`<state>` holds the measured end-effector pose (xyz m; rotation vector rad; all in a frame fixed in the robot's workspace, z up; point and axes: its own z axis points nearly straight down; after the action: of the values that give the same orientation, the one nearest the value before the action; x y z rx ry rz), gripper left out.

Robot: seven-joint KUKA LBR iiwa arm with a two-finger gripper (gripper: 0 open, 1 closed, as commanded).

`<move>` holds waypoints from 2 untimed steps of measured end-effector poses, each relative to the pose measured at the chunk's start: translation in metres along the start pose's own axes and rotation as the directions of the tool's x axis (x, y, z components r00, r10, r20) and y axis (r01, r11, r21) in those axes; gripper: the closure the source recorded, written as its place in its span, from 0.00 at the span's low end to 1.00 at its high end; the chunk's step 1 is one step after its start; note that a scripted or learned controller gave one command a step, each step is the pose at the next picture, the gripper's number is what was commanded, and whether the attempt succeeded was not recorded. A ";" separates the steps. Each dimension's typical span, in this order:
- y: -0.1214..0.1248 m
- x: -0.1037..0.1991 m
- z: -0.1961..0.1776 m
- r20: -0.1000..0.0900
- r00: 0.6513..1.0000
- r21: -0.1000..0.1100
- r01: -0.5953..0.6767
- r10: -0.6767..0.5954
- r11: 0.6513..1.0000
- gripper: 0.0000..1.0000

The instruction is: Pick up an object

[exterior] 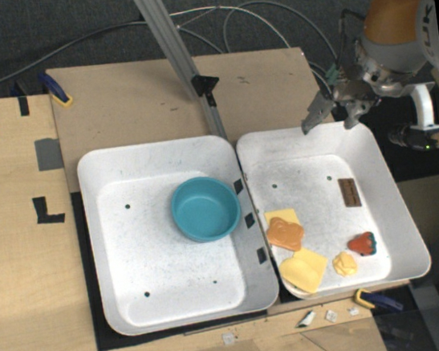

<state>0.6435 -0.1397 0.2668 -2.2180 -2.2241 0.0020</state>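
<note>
Right bin (pixel 383 188): brown bar (pixel 350 192), long axis near-far. Claw (pixel 331 117) spread open, holding nothing, at far rim.

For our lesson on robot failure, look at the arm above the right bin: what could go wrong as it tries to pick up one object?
1. The orange piece overlaps the yellow pieces, so the pincer might pinch two together or nudge them apart.
2. The small red item and the little yellow lump lie near the right bin's rim, where a descending finger might strike the wall.
</note>
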 end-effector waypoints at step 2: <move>-0.003 -0.007 0.061 0.000 1.000 0.006 -0.002 0.002 1.000 0.00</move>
<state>0.6403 -0.1465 0.2054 -2.2171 -2.2188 0.0087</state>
